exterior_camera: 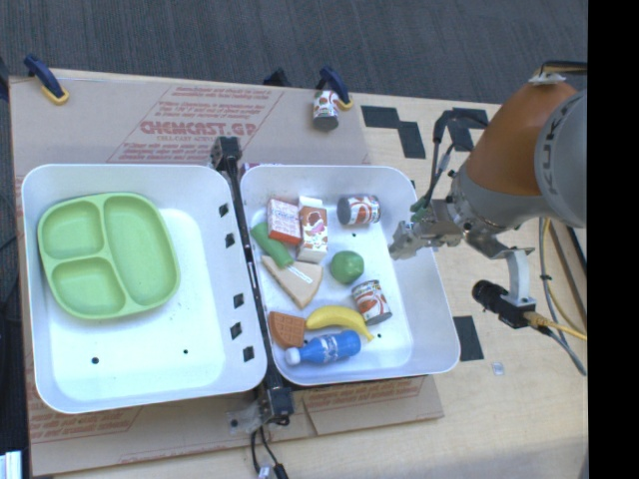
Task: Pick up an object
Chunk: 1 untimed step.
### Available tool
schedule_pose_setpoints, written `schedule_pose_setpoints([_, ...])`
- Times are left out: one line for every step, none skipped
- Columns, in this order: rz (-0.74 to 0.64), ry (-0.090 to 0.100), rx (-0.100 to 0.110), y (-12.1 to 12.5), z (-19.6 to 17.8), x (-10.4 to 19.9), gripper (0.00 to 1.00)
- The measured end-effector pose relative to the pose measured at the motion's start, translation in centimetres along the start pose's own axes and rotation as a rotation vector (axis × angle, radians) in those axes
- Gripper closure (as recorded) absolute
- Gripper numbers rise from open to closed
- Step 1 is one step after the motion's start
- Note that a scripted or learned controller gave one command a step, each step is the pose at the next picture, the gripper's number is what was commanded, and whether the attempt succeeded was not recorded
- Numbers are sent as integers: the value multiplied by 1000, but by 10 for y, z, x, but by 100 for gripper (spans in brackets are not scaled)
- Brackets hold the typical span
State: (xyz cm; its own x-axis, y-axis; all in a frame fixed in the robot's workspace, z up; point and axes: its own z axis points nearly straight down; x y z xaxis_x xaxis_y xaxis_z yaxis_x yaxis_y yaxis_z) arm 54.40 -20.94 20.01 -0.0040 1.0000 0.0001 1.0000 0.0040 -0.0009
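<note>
Even, bright overhead light; soft shadows; mild glare on white bins (60,367); slight overall softness, fine detail blurred.

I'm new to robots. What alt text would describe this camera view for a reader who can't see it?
A grey and orange robot arm's gripper sits at the right edge of a white bin of toy food: banana, green apple, cans, blue bottle. The left bin holds a green divided plate.

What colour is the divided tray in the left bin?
Light green, seen plainly in the camera view: the divided tray.
</note>
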Motion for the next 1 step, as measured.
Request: schedule_pose_setpoints([-2, 0, 0, 35, -50, 16, 100])
